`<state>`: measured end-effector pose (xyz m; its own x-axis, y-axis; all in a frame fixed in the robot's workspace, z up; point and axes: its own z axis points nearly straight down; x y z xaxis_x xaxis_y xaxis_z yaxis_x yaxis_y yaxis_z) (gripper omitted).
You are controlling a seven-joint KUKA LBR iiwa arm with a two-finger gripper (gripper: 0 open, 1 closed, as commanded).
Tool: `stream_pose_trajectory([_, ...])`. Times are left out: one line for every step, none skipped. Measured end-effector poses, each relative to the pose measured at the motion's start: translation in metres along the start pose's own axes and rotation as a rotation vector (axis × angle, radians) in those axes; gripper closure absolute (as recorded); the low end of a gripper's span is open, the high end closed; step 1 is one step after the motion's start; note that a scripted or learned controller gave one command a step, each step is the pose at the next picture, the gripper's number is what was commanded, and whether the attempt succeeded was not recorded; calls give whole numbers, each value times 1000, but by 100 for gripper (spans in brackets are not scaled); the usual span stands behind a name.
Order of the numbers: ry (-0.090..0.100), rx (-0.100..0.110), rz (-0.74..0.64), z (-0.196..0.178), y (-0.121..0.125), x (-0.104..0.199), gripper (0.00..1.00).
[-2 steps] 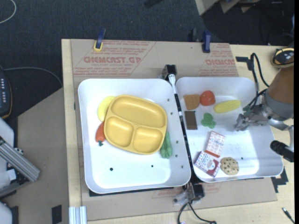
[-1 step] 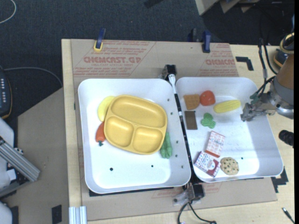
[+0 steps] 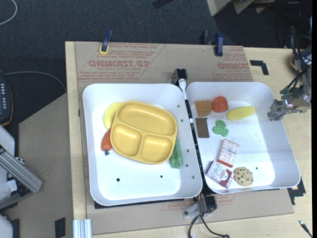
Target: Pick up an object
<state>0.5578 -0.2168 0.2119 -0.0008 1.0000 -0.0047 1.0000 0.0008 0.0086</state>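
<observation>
My gripper [image 3: 276,112] hangs at the right rim of the right bin [image 3: 277,148], off to the right of the yellow corn cob [image 3: 240,113]. Its fingers are too small to read. Nothing shows between them. In the right bin lie a red tomato [image 3: 220,103], a tan bread slice [image 3: 203,107], a brown bar [image 3: 202,127], a green broccoli piece [image 3: 221,129], a pink-and-white packet [image 3: 228,152], a red-and-white packet [image 3: 219,174] and a cookie [image 3: 243,176].
The left bin [image 3: 99,172] holds a yellow divided tray [image 3: 142,132], with a banana [image 3: 111,114] and a carrot [image 3: 106,142] at its left and a green vegetable [image 3: 176,156] at its right. Clamps [image 3: 104,43] sit on the bench's far edge.
</observation>
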Motion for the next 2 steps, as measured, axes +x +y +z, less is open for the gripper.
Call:
stream_pose_trajectory([2, 4, 0, -14, 1, 0, 100])
stream_pose_trajectory([5, 4, -6, -20, 17, 51, 100])
